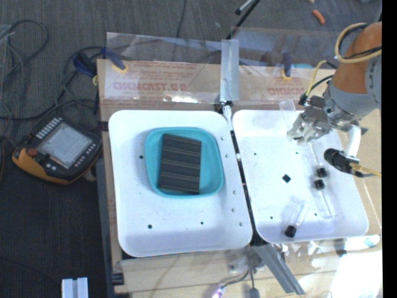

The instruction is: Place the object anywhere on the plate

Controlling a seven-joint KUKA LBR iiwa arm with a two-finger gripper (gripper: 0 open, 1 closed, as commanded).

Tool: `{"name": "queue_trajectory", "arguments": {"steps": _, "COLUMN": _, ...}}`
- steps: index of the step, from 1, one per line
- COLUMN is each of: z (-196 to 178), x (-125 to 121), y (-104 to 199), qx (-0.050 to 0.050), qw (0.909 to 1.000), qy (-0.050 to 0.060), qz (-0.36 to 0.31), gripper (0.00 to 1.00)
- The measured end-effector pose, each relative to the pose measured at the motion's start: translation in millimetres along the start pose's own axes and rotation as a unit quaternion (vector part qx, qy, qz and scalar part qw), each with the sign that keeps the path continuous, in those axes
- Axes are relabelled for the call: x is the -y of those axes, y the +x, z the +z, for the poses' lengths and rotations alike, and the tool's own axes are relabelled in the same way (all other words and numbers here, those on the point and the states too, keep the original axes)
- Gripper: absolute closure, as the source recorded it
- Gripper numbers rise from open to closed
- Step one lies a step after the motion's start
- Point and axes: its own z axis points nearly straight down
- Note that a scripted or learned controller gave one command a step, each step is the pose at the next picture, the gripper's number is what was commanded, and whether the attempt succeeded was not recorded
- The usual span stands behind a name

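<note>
The dark grey ribbed rectangular block point(180, 163) lies flat on the turquoise rounded-square plate point(214, 177), which sits in the left shallow white bin point(124, 185) — so, judged from how things lie, the placing looks done. The block sits well inside the plate's rim, its long side running up and down the view, slightly turned.

The claw point(308, 129) hovers over the upper part of the right white bin point(347, 222), well apart from the plate; whether it stands wide or narrow cannot be told from this slant, and nothing shows between its tips.

The block looks stiff and fairly light, its top crossed by fine lengthwise ridges that should give grip rather than slip. Should it need taking up, the two long edges across its narrower width seem the sensible hold, near the middle so it stays level. The plate looks like smooth, glossy plastic with a raised lip — slippery, likely to slide in the bin if nudged. Small black bits point(286, 179) and a clear tube point(296, 211) lie scattered in the right bin.
</note>
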Motion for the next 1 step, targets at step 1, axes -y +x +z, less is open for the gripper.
{"name": "queue_trajectory", "arguments": {"steps": 1, "z": -0.2, "x": -0.1, "y": 0.0, "qx": 0.000, "qw": 1.0000, "qy": 0.000, "qz": 0.000, "gripper": 0.00}}
